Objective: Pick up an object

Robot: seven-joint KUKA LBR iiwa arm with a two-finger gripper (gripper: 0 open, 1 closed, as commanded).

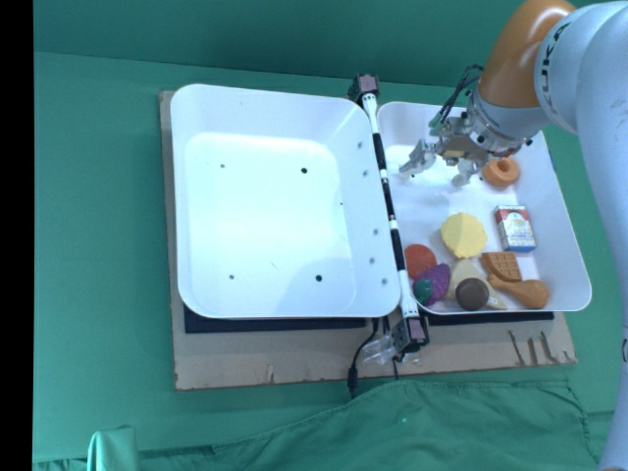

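My gripper hangs over the back part of the right bin, its fingers spread open with nothing between them. An orange donut lies just to its right. Nearer the front are a yellow round piece, a small red-and-white carton, a waffle, a fried drumstick, a brown ball, a red piece and a purple piece.
The left bin sits beside the right one, parted by a black-and-white bar. Both rest on a cardboard sheet on green cloth. The arm's grey body and orange band lean in from the upper right.
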